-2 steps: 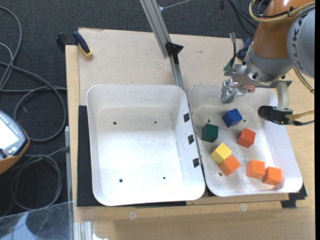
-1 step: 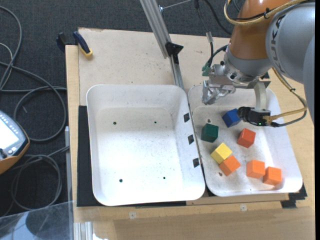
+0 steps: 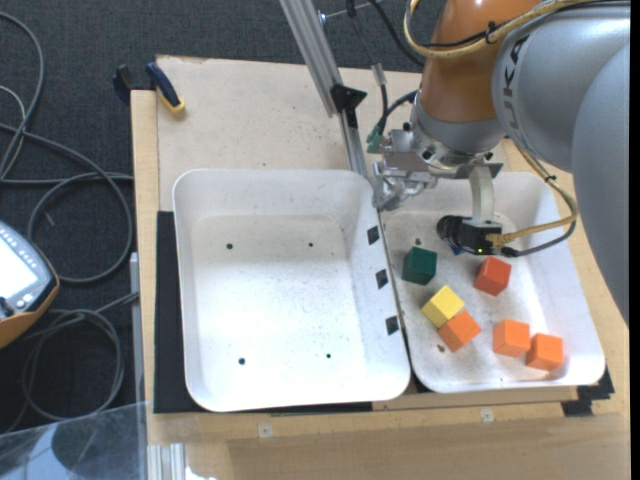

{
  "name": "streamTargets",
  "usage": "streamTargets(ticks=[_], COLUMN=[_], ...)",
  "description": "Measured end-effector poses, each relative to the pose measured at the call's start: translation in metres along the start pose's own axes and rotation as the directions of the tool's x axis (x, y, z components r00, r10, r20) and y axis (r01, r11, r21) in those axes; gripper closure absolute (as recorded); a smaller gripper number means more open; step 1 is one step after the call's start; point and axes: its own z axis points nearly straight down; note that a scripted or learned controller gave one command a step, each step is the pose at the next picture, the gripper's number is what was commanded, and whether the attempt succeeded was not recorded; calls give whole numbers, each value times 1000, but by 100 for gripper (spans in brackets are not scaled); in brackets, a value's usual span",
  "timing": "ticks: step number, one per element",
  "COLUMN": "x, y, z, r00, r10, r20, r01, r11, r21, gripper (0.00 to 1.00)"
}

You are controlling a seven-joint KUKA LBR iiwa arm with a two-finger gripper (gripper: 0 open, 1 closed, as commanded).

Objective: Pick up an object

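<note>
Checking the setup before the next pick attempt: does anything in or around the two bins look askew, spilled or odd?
Nothing looks spilled or damaged. The blocks all lie in the right bin: a green block, a yellow block touching an orange one, and three more orange blocks nearby. The left bin sits flat beside it.

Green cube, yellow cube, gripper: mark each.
green cube (image 3: 420, 265), camera view, top face
yellow cube (image 3: 442, 305), camera view, top face
gripper (image 3: 392, 194), camera view, between the fingertips

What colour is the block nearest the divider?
Dark green block, seen in the camera view.
</note>
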Motion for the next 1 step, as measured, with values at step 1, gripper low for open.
streamTargets(ticks=[1], x=[55], y=[7], z=[12], r00=[1000], r10=[0], r20=[1], r01=[0], r11=[1000], r21=[-1], gripper=[100])
